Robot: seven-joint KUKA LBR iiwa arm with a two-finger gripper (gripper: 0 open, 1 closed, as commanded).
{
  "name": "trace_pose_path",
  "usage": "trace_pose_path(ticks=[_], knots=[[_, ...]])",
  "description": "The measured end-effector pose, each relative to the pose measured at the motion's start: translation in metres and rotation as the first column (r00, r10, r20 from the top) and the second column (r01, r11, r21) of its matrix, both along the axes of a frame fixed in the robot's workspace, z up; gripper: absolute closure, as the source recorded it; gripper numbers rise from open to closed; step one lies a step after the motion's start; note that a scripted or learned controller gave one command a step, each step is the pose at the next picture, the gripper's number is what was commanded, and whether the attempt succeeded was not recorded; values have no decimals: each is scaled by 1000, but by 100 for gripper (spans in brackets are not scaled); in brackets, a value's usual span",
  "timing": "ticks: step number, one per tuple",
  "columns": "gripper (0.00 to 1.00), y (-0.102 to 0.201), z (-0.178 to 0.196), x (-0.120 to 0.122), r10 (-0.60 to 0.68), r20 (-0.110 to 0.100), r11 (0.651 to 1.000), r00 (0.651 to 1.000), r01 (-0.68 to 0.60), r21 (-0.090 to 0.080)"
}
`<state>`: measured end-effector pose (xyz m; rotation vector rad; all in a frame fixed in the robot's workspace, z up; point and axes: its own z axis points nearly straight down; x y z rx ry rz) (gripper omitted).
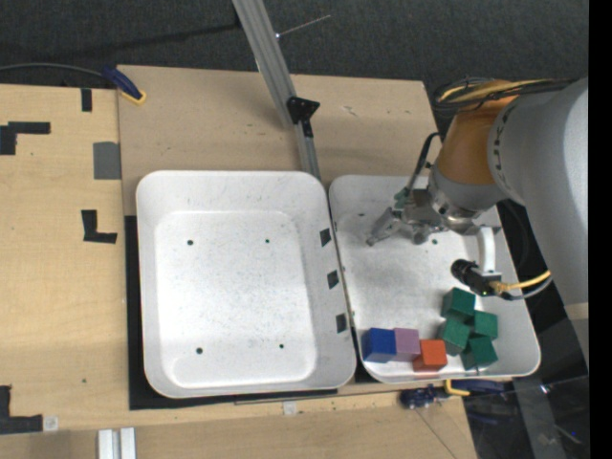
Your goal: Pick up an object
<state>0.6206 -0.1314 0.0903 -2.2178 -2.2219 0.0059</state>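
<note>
The arm (516, 151) reaches over the right bin (382, 285), its gripper (397, 226) hanging above bare floor with fingers spread, grasping nothing. The blocks crowd the near corner: green blocks (469, 325), blue block (380, 342), purple block (406, 341), orange block (432, 354).

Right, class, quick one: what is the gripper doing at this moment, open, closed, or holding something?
Gripper: open, nothing between its fingers; it hangs over the right bin, away from the blocks.

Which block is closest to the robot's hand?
The top green block in the right bin. It lies nearest the hand; the blue, purple and orange blocks sit farther down.
</note>
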Motion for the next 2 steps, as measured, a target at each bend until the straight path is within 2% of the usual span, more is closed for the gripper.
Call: trace_pose_path(ticks=[1,2], knots=[[100,1,11,0,1,1,1000,1000,-1,1],[100,-3,58,8,-1,7,1000,1000,1,1]])
